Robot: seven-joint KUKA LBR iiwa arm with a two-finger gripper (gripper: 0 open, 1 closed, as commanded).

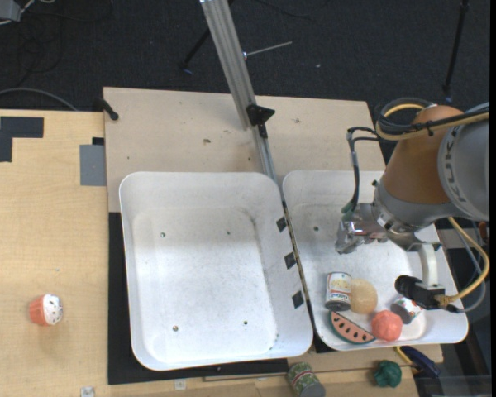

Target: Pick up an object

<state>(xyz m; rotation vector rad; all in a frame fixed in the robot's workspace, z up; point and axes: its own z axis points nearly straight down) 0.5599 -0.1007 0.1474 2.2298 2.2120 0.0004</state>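
Four small things sit close together in the right bin [314,190], down at its 5 o'clock corner: a little can [339,290], a tan ball [364,297], a red ball [388,325] and a watermelon slice toy [350,329]. You could try the can, which looks stiff, light and a bit slippery, so pinch it across its round sides. Your gripper [351,236] hangs at 12 o'clock from the can with nothing in it, and you cannot tell how wide it is; the left bin [136,190] is bare.

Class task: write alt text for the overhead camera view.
A grey arm's pincer hovers over the right bin, above a small can, beige lump, watermelon slice and red ball.
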